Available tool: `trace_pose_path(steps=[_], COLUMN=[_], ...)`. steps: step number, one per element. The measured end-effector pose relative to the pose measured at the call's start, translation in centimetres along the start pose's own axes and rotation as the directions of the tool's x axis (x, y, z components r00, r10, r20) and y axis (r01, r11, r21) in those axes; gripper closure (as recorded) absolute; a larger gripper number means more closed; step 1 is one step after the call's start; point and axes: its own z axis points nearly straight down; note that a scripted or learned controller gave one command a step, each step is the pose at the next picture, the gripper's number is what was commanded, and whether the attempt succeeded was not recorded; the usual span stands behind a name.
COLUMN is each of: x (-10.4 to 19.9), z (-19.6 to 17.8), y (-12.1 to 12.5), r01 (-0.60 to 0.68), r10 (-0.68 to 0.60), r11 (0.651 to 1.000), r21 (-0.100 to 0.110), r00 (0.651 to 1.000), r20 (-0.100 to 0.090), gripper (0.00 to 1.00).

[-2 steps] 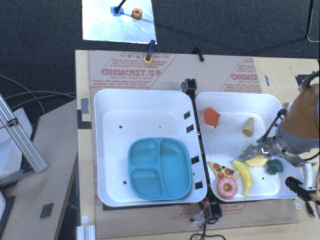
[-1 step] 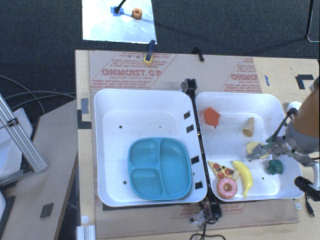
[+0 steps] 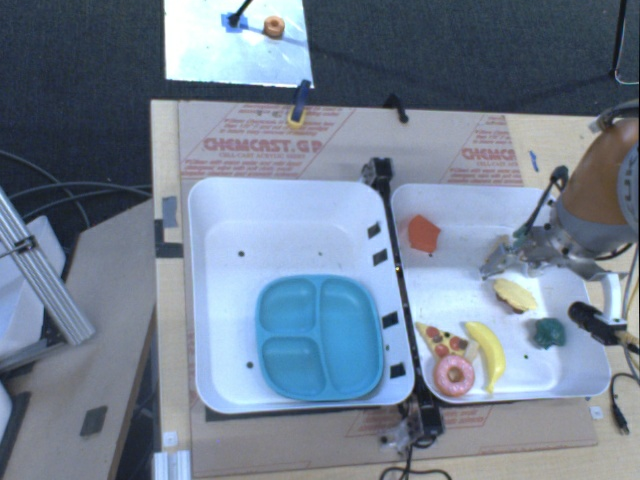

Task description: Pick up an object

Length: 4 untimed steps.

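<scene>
Two white bins [image 3: 300,193] are set on a brown board [image 3: 260,138] over dark carpet [image 3: 80,58]; the gripper [image 3: 497,264] is seen above the right bin, grip undeterminable.

- Looks like a robotics lab setup, not anybody's kitchen: two white bins [image 3: 300,193] sit side by side on a bench [image 3: 340,133] covered in paper printed "CHEMCAST GP".
- Grey KUKA arm [image 3: 605,193] with an orange band reaches in from the right.
- Toy food like a plastic banana [image 3: 488,353] and donut [image 3: 455,376], plus loose cables [image 3: 60,203] and an aluminium frame rail [image 3: 40,273] on the left.
</scene>
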Motion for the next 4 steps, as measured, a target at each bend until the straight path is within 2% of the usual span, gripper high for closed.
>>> trace_pose_path(steps=[1, 2, 3, 4], x=[-0.1, -0.1, 6.0, 17.6], z=[0.0, -1.1, -12.7, -12.8], y=[-4.7, -4.4, -1.5, 0.3], r01=[-0.008, -0.005, 0.004, 0.009], r10=[0.008, 0.005, -0.004, -0.009], r11=[1.0, 1.0, 1.0, 1.0], r21=[0.01, 0.003, -0.008, 0.004], r00=[1.0, 1.0, 1.0, 1.0], r20=[-0.002, 0.0, -0.001, -0.007], gripper=[0.0, 1.0, 1.0, 1.0])
